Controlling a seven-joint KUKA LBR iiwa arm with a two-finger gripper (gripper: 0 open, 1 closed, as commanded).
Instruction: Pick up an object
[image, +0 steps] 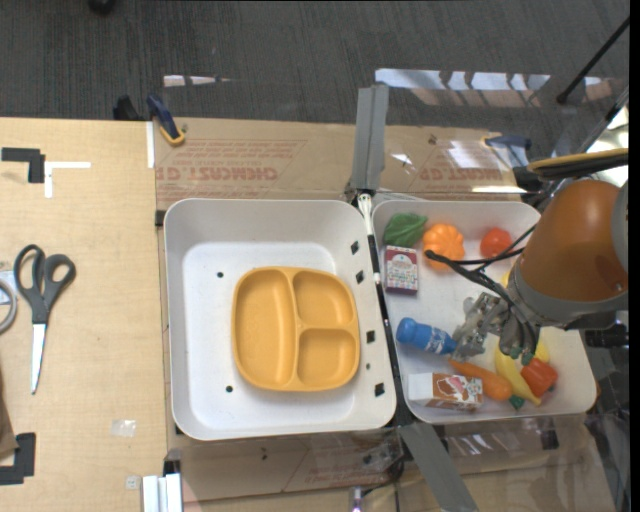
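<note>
The right bin (560, 392) holds several items: a blue bottle (424, 336) lying on its side, an orange carrot (486, 376), a small brown-and-white carton (446, 391), a red-and-white box (401, 269), a green item (405, 228), an orange round fruit (444, 241) and a red tomato (495, 242). My gripper (482, 328) hangs low over the bin's middle, just right of the blue bottle's end and above the carrot. The orange wrist band (575, 245) hides the bin's right side. Nothing shows as held.
The left bin (190, 300) carries a yellow divided plate (296, 328). A yellow item (512, 368) and a red item (538, 375) lie at the right bin's front corner. Scissors (40, 290) rest on the bench at far left. A black cable (470, 262) runs across the right bin.
</note>
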